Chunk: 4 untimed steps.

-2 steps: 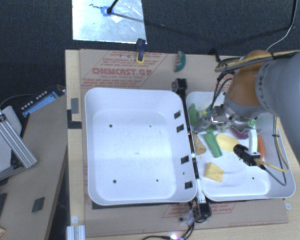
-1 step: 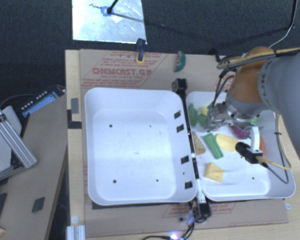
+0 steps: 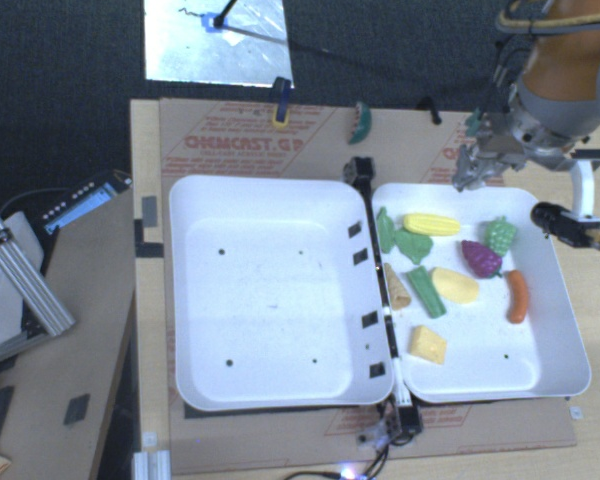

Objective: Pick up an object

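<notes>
1. Step in hand: approach. The gripper (image 3: 472, 173) hangs over the far rim of the right bin (image 3: 565, 368), with nothing between its fingers; how wide they stand cannot be told.
2. Candidate objects lie in the right bin: corn (image 3: 430, 225), grapes (image 3: 499, 235), purple piece (image 3: 481, 259), carrot (image 3: 518, 296), cheese (image 3: 428, 345).
3. Next move, judged: descend onto one isolated item (the cheese or carrot stands apart).
4. Obstruction: green pieces (image 3: 400, 241) crowd the corn. The left bin (image 3: 190, 268) adjoins the right bin.

White bins (image 3: 270, 193) hold a purple toy (image 3: 480, 259).
</notes>
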Tool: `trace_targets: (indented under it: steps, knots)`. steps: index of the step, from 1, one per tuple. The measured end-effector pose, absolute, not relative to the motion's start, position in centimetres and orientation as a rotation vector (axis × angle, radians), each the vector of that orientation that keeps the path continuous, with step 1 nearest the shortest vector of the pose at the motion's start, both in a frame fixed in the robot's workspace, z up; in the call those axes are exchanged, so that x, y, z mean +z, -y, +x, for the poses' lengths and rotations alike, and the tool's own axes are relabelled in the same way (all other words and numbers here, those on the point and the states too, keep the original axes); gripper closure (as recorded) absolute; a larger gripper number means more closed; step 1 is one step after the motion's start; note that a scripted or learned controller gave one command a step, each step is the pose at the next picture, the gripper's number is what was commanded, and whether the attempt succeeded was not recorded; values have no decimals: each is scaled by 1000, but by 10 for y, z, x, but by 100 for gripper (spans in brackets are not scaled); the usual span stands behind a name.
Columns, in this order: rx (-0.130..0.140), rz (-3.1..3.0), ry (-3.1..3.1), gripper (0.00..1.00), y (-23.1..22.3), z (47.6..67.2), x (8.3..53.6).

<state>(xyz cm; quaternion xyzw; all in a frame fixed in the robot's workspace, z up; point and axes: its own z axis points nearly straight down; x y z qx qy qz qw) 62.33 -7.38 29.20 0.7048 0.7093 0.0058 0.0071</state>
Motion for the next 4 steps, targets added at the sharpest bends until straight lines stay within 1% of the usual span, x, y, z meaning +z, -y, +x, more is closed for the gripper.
trace_targets:
  steps: [1, 2, 3, 4]
  knots:
    - [20, 2202, -2214, 100, 92, 626, 467]
    - [4, 2213, -2227, 100, 55, 601, 476]
    - [-14, 2221, -2238, 100, 2, 611, 273]
    - [13, 2209, -2221, 100, 7, 603, 392]
